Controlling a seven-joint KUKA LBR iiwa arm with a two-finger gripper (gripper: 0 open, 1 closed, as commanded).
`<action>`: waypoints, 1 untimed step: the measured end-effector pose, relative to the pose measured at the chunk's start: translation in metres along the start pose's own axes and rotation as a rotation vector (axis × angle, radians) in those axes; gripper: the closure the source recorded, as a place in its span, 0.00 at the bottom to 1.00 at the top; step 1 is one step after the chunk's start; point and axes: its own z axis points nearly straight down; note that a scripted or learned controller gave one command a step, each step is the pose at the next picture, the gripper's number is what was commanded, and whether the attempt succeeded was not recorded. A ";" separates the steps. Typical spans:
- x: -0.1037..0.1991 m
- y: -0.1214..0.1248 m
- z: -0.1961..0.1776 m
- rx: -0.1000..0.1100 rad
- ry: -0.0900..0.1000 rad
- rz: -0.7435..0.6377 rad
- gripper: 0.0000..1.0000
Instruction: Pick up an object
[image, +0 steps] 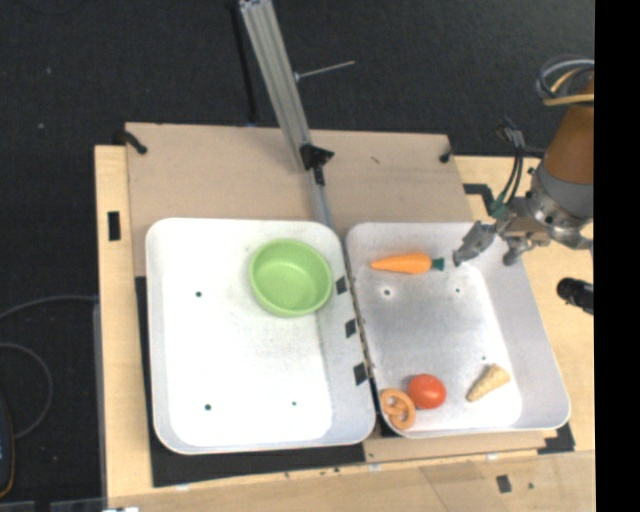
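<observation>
our gripper (492, 240) hangs open w/ nothing held, over the right bin's (450, 330) top rim, near the carrot (402, 264); we'd risk clipping the rim & knocking it away.

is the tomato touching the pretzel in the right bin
Cannot tell. In the camera view the tomato sits right against the pretzel with no white gap between, but overlap from the slant could hide one.
</observation>
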 end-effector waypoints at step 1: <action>0.000 0.000 0.000 0.000 -0.001 -0.001 0.00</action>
